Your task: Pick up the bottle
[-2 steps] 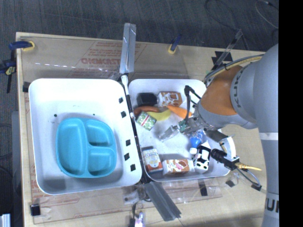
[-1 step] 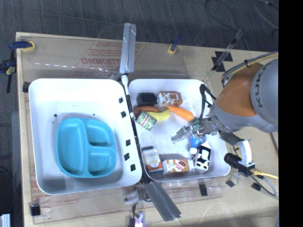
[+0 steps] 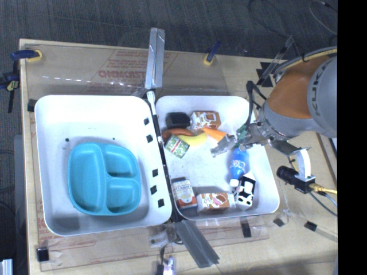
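You are looking down at two shallow white bins sitting side by side on a wooden bench (image 3: 269, 234). The left bin (image 3: 51, 153) is holding a light-blue plastic divided tray (image 3: 105, 178). The right bin (image 3: 269, 176) is carrying the clutter. The small clear plastic bottle with a blue label and white cap (image 3: 237, 168) is lying on its side toward the right of that bin, cap pointing to the near edge, just beside a black-and-white cow-patterned carton (image 3: 245, 191).

The grey arm with the orange band (image 3: 298, 99) is reaching in from the right, and its two-finger gripper (image 3: 226, 146) is hovering just over the far end of the bottle; you cannot tell from this angle whether it is spread or pressed together, and nothing is visibly pinched in it.

Toward the far side you are seeing a black block (image 3: 178, 120), a brown-and-white snack box (image 3: 205, 120), an orange carrot-shaped toy (image 3: 213, 134), a yellow banana-shaped toy (image 3: 192, 139) and a small green-and-white carton (image 3: 177, 146). Along the near wall two more brown-and-white packets (image 3: 184, 192) (image 3: 213, 200) are lying flat.
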